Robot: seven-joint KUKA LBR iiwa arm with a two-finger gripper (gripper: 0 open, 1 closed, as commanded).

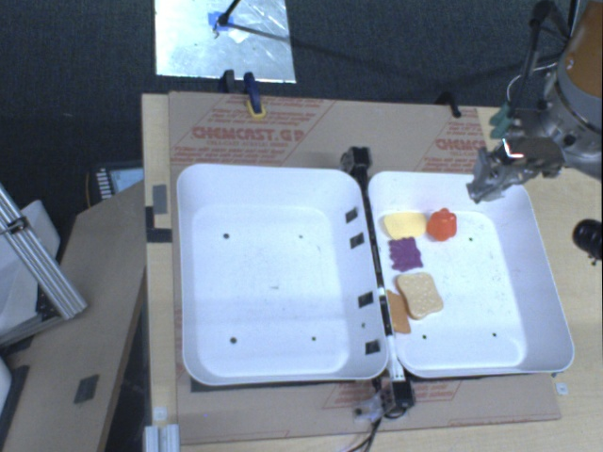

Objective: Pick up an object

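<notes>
The right bin holds several small toy foods near its left side. A yellow piece lies beside a red tomato-like piece. Below them sits a purple grape cluster, then a tan bread slice overlapping an orange-brown piece. My gripper hangs over the bin's upper right rim, to the right of and above the red piece, with nothing seen between its fingers.
The left bin lies beside the right one, joined by a black divider strip. A silver sheet lies on the dark floor behind the bench. An aluminium rail stands at the far left.
</notes>
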